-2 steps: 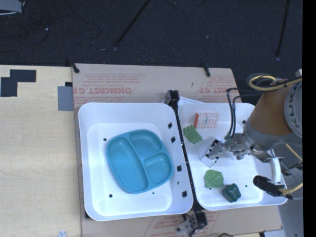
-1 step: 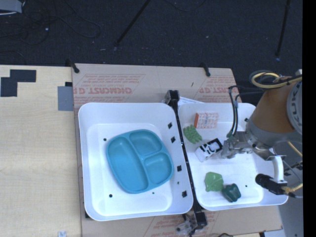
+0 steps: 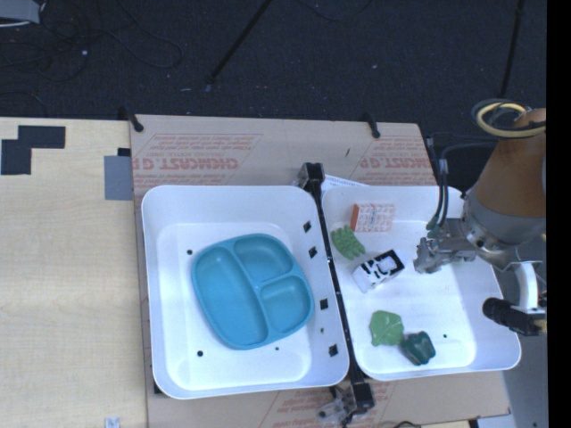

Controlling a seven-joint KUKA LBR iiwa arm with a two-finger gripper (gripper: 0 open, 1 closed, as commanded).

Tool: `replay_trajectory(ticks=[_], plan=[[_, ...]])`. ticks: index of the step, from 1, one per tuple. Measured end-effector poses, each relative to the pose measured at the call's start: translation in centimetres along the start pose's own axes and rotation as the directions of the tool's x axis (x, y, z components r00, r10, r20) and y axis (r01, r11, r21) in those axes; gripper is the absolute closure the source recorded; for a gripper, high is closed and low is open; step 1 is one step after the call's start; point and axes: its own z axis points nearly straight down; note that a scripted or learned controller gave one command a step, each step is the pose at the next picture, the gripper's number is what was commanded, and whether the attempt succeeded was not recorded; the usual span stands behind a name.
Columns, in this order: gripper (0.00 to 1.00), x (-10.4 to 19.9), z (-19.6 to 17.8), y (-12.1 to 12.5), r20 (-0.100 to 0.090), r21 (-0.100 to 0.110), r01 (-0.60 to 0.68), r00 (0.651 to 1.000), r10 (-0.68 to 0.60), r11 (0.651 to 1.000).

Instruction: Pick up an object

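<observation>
Two shallow white bins (image 3: 500, 346) share a cardboard-covered bench. Beside the right bin's black-and-white boxy toy (image 3: 378, 269), seemingly light and rigid, hangs the gripper (image 3: 430, 259). Grasp its sides; finger state unclear.

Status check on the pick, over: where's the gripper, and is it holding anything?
Gripper over right white bin, nothing seen held. Nearest: small black-and-white block, beside a green leaf-shaped piece. Nothing blocking.

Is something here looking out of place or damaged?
Nothing stands out. The blue divided plate lies flat in the left bin; the small items lie loose, apart, in the right bin, near the gripper.
</observation>
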Motion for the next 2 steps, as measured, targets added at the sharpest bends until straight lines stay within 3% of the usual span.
replay_trajectory(ticks=[1, 2], plan=[[1.0, -0.1, -2.8, 0.0, 0.0, 0.001, 0.0, 1.0, 0.0, 1.0], [1.0, 5.5, -3.3, 1.1, -0.003, 0.003, 0.004, 1.0, -0.004, 1.0]])
